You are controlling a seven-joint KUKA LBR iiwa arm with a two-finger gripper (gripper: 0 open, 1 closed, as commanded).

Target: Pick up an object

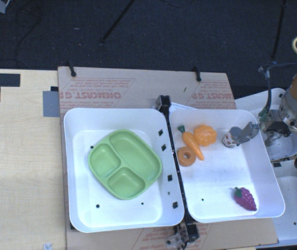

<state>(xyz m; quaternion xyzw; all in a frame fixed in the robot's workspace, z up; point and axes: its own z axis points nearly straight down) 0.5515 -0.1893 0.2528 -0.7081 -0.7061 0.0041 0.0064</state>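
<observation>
The right bin [265, 163] holds several toy foods. An orange carrot [192, 144] lies by an orange rounded fruit [205, 134], with an orange ring [185, 157] just below them. A purple bunch of grapes [245, 199] rests near the bin's lower right corner. My gripper [234, 137] reaches in from the right, low over the bin's upper right part, a short way right of the orange fruit. Its tip is small and grey in this view.
The left bin [75, 160] holds a green divided plate [125, 163]. A black divider [173, 165] runs between the two bins. Cardboard [138, 90] lies under the bins, and light wooden bench surface [18, 165] extends to the left.
</observation>
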